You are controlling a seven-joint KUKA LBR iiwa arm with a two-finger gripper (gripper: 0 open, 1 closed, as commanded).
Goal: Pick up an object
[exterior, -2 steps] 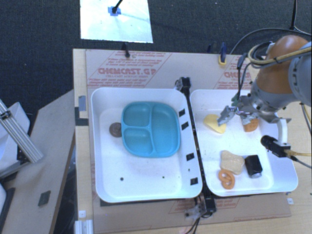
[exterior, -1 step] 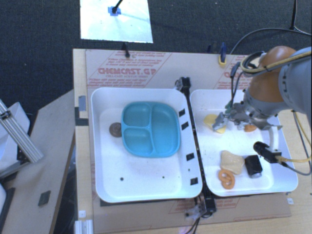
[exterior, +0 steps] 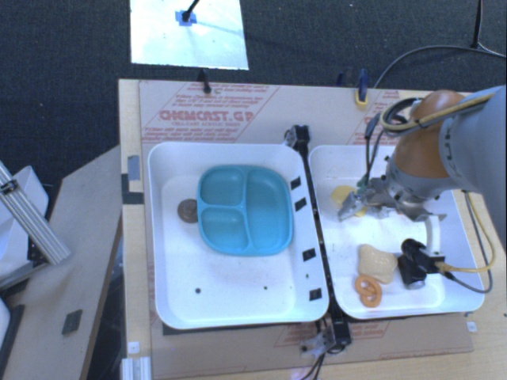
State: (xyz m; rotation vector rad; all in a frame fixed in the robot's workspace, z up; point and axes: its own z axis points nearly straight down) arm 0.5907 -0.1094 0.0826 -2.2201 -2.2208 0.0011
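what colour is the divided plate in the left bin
Light blue, seen in the camera view: the divided plate lies in the left bin.

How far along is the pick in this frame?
Nothing looks picked yet. The end effector is low in the right bin, at a yellow item; whether it grips is unclear. The cream piece and pretzel lie untouched. A secure grasp and the lift remain.
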